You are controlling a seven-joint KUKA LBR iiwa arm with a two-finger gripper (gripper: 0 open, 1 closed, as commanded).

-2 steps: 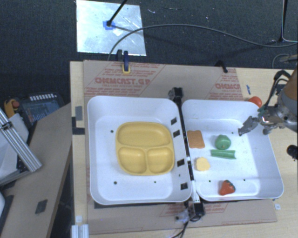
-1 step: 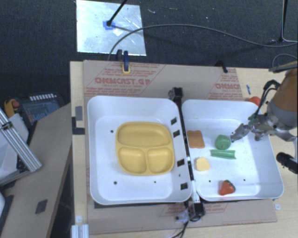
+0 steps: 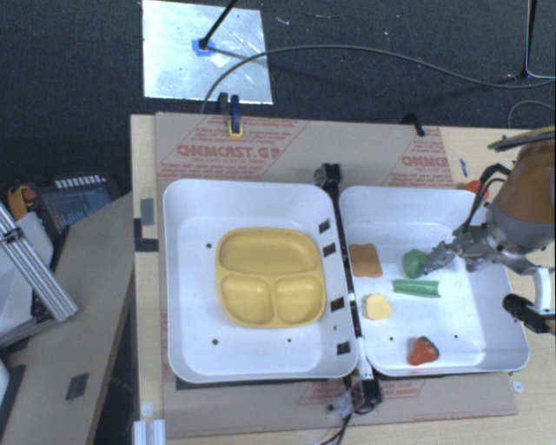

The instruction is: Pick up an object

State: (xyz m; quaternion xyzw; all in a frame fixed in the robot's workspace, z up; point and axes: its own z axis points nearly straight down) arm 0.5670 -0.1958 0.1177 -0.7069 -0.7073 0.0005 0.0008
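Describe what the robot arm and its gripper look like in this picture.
The arm enters from the right as a rounded, bulky body with an orange-brown band over grey. Below it sits a grey metal wrist with dark cables looping nearby. The gripper is slim, grey metal, narrowing to thin fingers.

Dark carpet (image 3: 391,26) surrounds the wooden bench (image 3: 365,143), with a shiny metal sheet (image 3: 204,52) lying behind it.
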